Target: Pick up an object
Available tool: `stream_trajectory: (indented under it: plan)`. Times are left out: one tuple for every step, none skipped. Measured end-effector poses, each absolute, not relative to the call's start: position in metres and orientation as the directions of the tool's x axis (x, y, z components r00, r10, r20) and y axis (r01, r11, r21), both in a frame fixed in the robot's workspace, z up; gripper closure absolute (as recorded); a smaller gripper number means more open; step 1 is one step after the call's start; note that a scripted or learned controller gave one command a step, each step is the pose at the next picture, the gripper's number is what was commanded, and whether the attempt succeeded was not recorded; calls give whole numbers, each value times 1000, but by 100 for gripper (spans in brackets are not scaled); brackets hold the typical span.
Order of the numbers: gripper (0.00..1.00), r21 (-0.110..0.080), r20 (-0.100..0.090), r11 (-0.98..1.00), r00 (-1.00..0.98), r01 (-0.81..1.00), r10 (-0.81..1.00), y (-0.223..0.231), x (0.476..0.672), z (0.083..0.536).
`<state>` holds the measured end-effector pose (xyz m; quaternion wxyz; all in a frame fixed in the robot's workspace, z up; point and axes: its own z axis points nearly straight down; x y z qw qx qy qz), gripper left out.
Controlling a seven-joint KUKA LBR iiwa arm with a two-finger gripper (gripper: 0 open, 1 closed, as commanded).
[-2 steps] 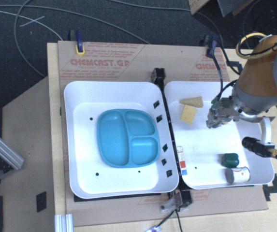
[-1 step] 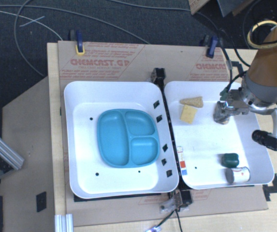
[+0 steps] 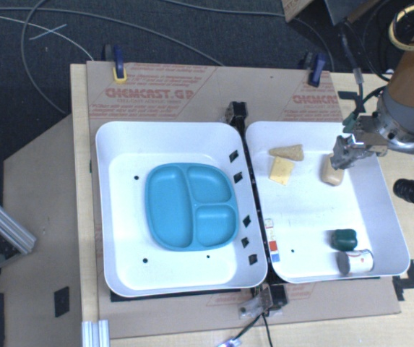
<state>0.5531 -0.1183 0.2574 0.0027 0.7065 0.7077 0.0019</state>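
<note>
Nearest the viewer, at the right bin's (image 3: 391, 215) front edge, a small white cylinder (image 3: 356, 261) with a red end lies just in front of a dark green block (image 3: 344, 238); a small red-and-blue label (image 3: 273, 248) sits by the divider, its writing too small to read. The left bin (image 3: 113, 194) holds a blue plate (image 3: 191, 205) with three compartments. Farther back in the right bin, a yellow wedge (image 3: 282, 170) lies touching a tan piece (image 3: 287, 152), and a beige lump (image 3: 330, 173) lies near the far right wall. The gripper (image 3: 342, 157) hangs directly over this lump, apparently touching or just above it; whether its fingers are spread or pinching cannot be told. Judged step: descent onto, or grasp of, the lump, not yet lifted. The next move calls for a firm close around it, then a straight lift. Beyond the bins, the board (image 3: 149, 92) reads "CHEMCAST GP" in red print, twice
</note>
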Motion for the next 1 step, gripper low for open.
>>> stream_trajectory:
  plan:
    - [100, -4, 3, 4, -4, 1000, 1000, -73, 532, 242]
